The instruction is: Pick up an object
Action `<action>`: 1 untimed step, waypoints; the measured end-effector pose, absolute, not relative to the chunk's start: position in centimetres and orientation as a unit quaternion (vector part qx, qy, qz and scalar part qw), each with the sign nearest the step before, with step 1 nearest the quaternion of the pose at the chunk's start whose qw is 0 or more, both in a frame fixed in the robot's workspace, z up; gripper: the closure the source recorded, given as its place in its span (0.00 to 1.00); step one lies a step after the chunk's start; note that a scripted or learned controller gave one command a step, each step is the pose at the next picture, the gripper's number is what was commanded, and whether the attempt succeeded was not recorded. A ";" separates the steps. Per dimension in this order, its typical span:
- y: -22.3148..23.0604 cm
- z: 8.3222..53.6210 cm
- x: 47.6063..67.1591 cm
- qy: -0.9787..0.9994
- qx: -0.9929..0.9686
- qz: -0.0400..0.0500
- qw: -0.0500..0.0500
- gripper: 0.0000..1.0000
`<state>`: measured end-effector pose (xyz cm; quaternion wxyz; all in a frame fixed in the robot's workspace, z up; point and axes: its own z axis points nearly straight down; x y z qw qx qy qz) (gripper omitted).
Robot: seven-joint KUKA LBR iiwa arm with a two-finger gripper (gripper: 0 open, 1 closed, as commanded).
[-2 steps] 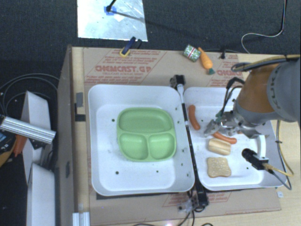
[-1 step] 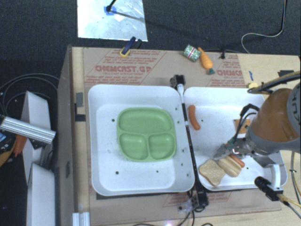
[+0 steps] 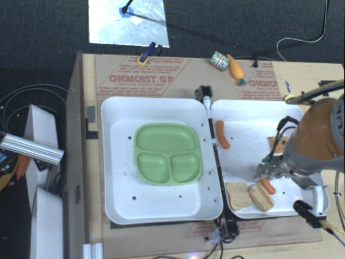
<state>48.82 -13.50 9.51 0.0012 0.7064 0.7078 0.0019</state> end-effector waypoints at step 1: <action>-5.6 18.5 49.3 0.709 0.706 0.002 0.001 1.00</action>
